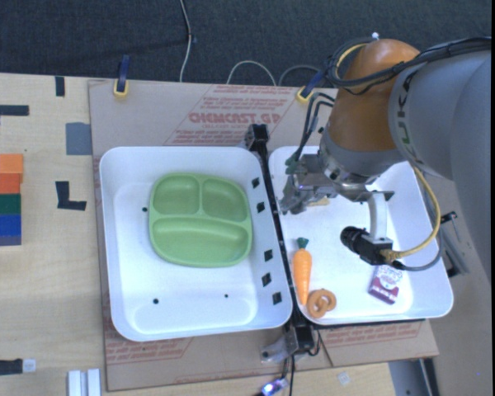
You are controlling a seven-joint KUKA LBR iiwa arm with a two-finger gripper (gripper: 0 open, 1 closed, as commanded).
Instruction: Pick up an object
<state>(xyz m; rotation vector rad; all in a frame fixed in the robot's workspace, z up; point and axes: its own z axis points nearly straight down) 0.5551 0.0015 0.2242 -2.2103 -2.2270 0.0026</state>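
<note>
In the right bin (421, 308) lie an orange toy carrot (302, 271) with a green top, a brown pretzel-like ring (320, 303) just below it, and a small purple packet (385, 285) toward the front right. My gripper (299, 195) hangs over the bin's left part, above and behind the carrot, close to the divider between the bins. Nothing shows between its fingers. The arm's grey body and orange band hide the bin's back portion.
The left bin (124, 304) holds a green divided plate (201, 219). Black clips line the divider (268, 246). A black cylindrical part (365, 246) on a cable hangs over the right bin's middle. Coloured blocks (2, 200) sit at the far left.
</note>
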